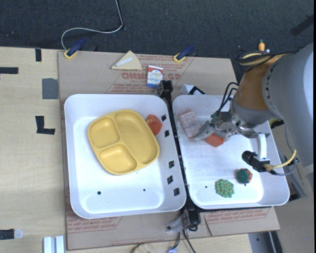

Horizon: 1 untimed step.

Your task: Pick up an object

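Flanking a cardboard sheet (84, 70), pale wooden bench (21, 152), dark carpet (200, 9).

I see open floor along the left bin's (73, 157) near edge, below the yellow divided plate (124, 141) that crowds its middle. In the right bin (274, 196), the arm (263, 88) blocks the far right corner; a green lump (224, 188) and small ball (244, 176) stand by the near edge.
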Each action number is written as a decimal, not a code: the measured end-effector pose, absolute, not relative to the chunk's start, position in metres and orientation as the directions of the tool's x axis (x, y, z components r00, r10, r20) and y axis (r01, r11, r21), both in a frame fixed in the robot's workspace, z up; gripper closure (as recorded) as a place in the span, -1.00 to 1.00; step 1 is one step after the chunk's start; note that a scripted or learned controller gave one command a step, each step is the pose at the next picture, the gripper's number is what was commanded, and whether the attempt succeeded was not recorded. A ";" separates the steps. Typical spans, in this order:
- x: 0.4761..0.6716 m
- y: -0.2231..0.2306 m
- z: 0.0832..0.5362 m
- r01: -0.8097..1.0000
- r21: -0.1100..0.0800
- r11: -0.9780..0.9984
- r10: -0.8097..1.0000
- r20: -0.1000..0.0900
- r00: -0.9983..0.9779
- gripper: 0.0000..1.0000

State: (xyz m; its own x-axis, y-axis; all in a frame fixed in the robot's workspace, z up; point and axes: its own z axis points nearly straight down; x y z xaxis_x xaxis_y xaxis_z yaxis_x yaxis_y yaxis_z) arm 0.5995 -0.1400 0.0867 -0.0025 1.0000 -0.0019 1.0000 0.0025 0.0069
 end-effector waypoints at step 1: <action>0.600 -0.140 0.097 1.000 0.007 0.004 1.000 -0.003 -0.003 1.00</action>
